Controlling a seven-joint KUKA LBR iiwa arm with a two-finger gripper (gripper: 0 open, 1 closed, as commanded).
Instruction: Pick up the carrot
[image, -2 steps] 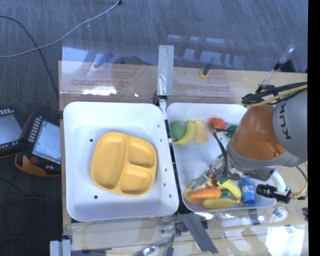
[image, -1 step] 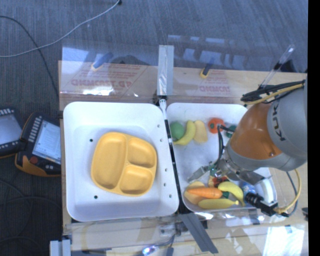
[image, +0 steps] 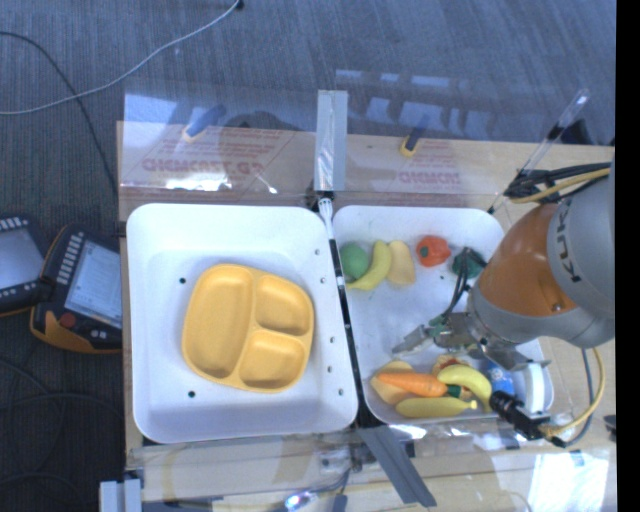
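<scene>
**Above the right bin, gripper close to the carrot**

Over the right bin (image: 480, 222) our gripper (image: 425, 336) hangs just above the carrot (image: 410, 382), which lies at the bin's near edge. We cannot tell how far the fingers are parted. Yellow bananas (image: 455, 392) crowd against the carrot on its right. Farther back sit a green fruit (image: 354, 261), another banana (image: 378, 266) and a tomato (image: 432, 250). We see a yellow divided tray (image: 248, 326) in the left bin (image: 160, 240).

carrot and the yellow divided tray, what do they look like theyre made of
Carrot: probably moulded plastic toy food, going by its even orange colour and smooth, slightly glossy surface; rubber or foam can't be ruled out.
Yellow tray: looks like rigid moulded plastic with a satin finish, one uniform yellow, rounded compartment walls and soft highlights.
</scene>
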